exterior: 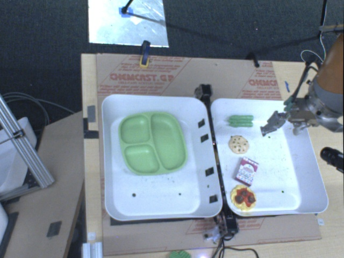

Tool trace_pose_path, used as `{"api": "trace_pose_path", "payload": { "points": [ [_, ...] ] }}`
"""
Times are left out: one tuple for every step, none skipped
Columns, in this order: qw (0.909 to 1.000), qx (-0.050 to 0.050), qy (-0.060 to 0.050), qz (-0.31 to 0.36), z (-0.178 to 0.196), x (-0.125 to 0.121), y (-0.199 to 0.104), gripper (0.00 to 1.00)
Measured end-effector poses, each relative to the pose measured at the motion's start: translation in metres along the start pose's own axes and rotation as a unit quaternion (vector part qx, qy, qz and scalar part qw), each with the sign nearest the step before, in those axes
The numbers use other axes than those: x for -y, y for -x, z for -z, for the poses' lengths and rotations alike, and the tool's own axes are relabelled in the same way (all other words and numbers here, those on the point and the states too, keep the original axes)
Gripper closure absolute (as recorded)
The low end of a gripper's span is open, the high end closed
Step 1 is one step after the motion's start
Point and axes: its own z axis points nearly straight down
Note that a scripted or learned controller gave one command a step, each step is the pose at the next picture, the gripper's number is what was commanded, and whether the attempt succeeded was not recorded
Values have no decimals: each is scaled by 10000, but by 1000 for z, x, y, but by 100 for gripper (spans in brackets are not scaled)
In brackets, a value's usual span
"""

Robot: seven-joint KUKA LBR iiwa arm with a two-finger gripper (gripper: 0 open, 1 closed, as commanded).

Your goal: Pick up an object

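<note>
The right bin (301, 160) holds a green bean pod (240, 121) at its far left. Below that lie a round cookie (238, 143), a red and white packet (246, 171) and a small pizza slice (243, 197) near the front. My gripper (270, 124) hangs over the bin's upper middle, right of the bean pod and above the cookie. Nothing shows between its fingers.
The left bin (156, 198) carries a green divided plate (152, 142). Black clips (204, 138) line the rim between the bins. A yellow clamp (144, 55) sits at the bench's back edge. The arm's body (329, 90) comes in from the right.
</note>
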Motion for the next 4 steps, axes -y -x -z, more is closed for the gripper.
{"api": "trace_pose_path", "payload": {
  "points": [
    [10000,-6,-9,-11,1,56,-9,0],
    [10000,-16,-18,35,-41,54,-71,0],
    [10000,8,11,-18,-50,18,-26,0],
    [10000,-1,15,4,-39,19,-29,100]
  ]
}}
